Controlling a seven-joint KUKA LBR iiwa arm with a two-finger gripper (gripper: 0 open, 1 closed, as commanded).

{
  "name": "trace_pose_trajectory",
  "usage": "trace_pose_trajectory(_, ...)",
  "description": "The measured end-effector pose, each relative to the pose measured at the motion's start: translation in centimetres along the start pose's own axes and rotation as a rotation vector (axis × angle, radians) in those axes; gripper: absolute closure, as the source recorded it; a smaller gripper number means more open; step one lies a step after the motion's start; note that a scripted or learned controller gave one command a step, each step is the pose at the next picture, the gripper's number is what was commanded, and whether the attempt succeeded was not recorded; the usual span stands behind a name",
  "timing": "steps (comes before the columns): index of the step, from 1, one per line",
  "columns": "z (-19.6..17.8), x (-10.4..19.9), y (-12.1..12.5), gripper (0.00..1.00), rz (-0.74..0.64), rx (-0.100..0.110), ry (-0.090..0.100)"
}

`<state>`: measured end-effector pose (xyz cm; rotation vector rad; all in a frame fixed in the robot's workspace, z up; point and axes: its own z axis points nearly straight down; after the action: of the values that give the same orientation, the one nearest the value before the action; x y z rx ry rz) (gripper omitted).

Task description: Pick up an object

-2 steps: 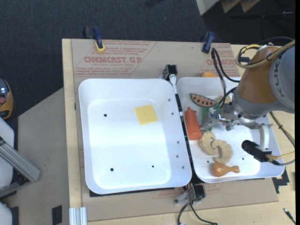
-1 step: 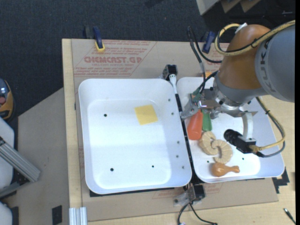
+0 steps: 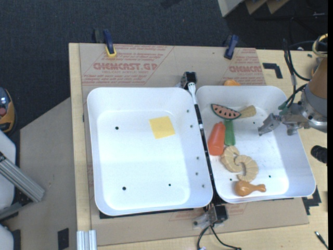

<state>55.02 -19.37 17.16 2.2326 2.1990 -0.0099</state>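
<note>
The right bin point(image 3: 291, 160) holds several toy foods. A watermelon slice point(image 3: 225, 111) lies at the back next to a tan piece point(image 3: 248, 111). An orange-red carrot-like piece point(image 3: 216, 138) lies along the left wall beside a green stick point(image 3: 229, 132). Two pale ring-shaped pastries point(image 3: 239, 163) sit in front of them, and an orange drumstick point(image 3: 248, 188) is nearest the front rim. My gripper point(image 3: 278, 128) hangs over the right half of this bin, right of the watermelon, open with nothing between its fingers. A yellow square point(image 3: 162, 127) lies in the left bin point(image 3: 104, 155).
A small orange object point(image 3: 231, 82) rests on the board just behind the right bin. Blue clamps point(image 3: 109, 41) point(image 3: 231, 46) hold the board's back edge. Cables run down the right side near the arm point(image 3: 320, 87).
</note>
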Motion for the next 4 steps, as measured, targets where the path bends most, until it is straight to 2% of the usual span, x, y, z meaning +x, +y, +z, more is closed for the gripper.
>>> trace_pose_trajectory(1, 3.2, 4.0, 7.0, 0.00, -0.020, -0.004, 0.008)
trace_pose_trajectory(2, 8.5, 9.9, 11.9, 0.00, -0.022, -0.013, 0.007)
trace_pose_trajectory(3, 7.5, 9.6, 11.6, 1.00, -0.018, -0.006, 0.007)
trace_pose_trajectory(4, 8.6, 10.0, 11.4, 1.00, -0.016, 0.003, 0.010)
